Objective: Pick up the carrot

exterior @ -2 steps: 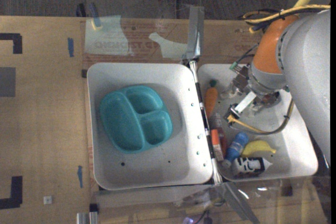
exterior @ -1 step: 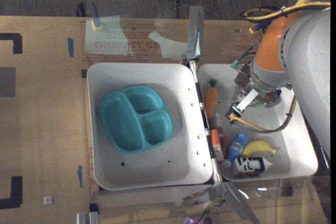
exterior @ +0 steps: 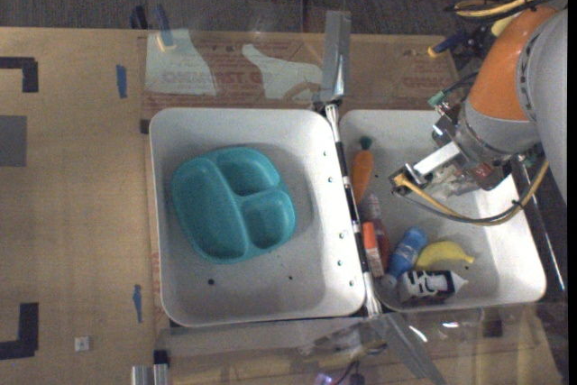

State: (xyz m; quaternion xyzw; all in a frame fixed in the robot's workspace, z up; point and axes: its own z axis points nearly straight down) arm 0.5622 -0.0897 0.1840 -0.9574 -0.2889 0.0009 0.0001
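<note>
Leftmost, the bench [exterior: 72,221] shows brown board with a strip of blue tape [exterior: 121,81]. Next comes the left bin [exterior: 270,288], which holds a teal divided plate [exterior: 233,203] lying flat a little left of its middle. Across the wall that the two bins share sits the right bin [exterior: 516,270]. The carrot [exterior: 361,172] lies in it against that left wall, in the upper part, lengthwise along the wall with its green end pointing away from the viewer. Just below it along the same wall lies a slim red and white tube [exterior: 371,239]. Toward the near right lie a blue bottle [exterior: 407,248], a yellow banana [exterior: 444,255] and, nearest the front wall, a black and white packet [exterior: 429,284]. The grey arm [exterior: 541,77] reaches in from the right. Its hand [exterior: 462,179] is over the upper middle of the right bin, right of the carrot and apart from it. I cannot tell whether the hand is apart or together.
</note>
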